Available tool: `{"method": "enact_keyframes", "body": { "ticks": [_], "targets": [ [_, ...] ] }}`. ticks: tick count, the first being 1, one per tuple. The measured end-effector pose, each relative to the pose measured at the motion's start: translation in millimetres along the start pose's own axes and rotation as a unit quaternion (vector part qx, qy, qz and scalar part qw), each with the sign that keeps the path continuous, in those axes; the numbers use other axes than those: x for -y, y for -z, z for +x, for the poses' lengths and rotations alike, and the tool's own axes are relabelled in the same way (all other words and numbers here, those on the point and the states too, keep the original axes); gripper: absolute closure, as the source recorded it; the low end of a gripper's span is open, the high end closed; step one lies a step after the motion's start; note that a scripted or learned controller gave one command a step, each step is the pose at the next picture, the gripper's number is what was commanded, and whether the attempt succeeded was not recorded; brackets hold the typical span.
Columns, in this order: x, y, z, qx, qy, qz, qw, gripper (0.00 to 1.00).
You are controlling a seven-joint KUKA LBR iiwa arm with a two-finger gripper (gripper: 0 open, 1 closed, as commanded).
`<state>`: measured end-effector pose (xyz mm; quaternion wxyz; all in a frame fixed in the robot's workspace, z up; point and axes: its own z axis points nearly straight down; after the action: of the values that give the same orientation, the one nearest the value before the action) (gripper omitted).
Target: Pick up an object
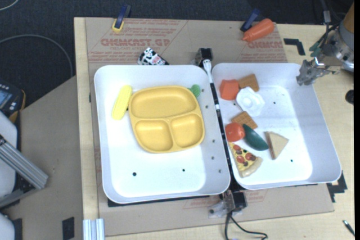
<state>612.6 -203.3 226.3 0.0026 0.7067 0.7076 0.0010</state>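
Observation:
The right bin (315,121) holds several toy foods: an orange-red piece (229,89), a brown cracker (248,82), a white fried egg (250,101), a red tomato (234,131), a dark green piece (256,139), a tan wedge (277,144) and a pizza slice (245,158). My gripper (309,73) hangs at the bin's upper right edge, well right of the foods, with nothing visibly held.
In the left bin (112,166) lie a yellow divided plate (166,117), a yellow corn cob (121,102) and a small green piece (195,89). On the bench behind are an orange toy carrot (259,30), a black-and-white toy (151,57) and a yellow clamp (119,22).

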Motion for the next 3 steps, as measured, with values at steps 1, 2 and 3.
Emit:
{"method": "enact_keyframes", "body": {
  "ticks": [1,2,3],
  "targets": [
    [19.1,8.6,42.3,-0.002,0.002,0.003,1.0000,1.00],
    [49.9,5.7,85.8,-0.002,0.001,0.005,1.0000,1.00],
    [74.0,10.3,131.0,-0.002,0.001,0.004,1.0000,1.00]
  ]
}}
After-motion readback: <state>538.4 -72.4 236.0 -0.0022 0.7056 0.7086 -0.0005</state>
